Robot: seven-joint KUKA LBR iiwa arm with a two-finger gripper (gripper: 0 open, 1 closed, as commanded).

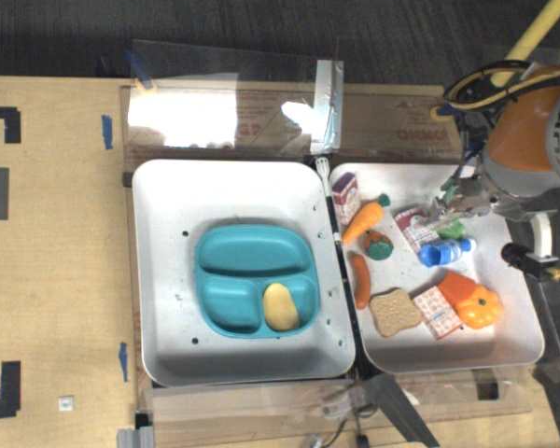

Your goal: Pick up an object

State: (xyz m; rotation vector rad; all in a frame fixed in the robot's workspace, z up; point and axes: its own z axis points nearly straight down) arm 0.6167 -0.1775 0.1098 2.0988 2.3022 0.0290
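I see the end effector (pixel 455 203) low in the right bin (pixel 523 348), just above the blue bottle (pixel 444 251); can't tell its state from here; near the bottle: carrot (pixel 363 220), sausage (pixel 360 280), toast (pixel 395 312), orange pepper (pixel 472 301); left of the bottle, in the other bin (pixel 168 213), a teal tray (pixel 252 273) holds a potato (pixel 280 306).

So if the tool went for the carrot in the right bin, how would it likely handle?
The carrot is tapered and rounded, so it may roll or slip out of a pinch near its narrow end. It looks like moulded toy plastic, so probably stiff and light. It lies against the bin's left wall, which may crowd a finger.
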